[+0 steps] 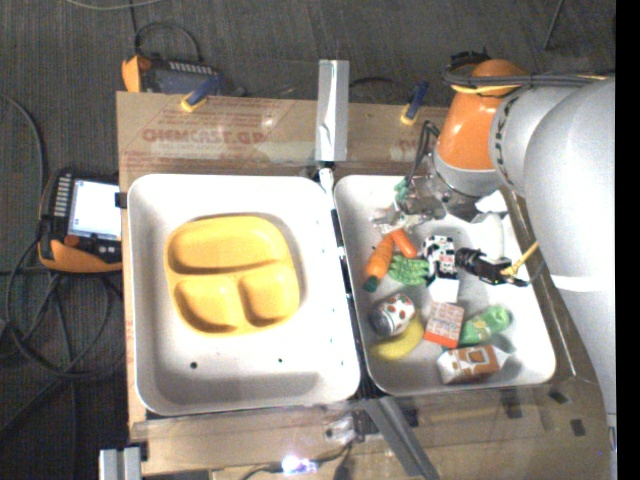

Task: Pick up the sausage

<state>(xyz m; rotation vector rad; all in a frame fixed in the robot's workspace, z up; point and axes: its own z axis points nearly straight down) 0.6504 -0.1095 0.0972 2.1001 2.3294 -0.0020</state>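
The gripper (420, 200) hangs low over the far end of the right bin (545, 363); its opening cannot be told. The sausage (403, 241) (reddish, short) lies just below it, touching the carrot (379, 259). Step in hand: approach. Next: descend onto the sausage alone.

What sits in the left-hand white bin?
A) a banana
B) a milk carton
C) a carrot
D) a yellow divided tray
D: the yellow divided tray lies alone in the left bin, while the banana, carrot and carton lie in the right bin.
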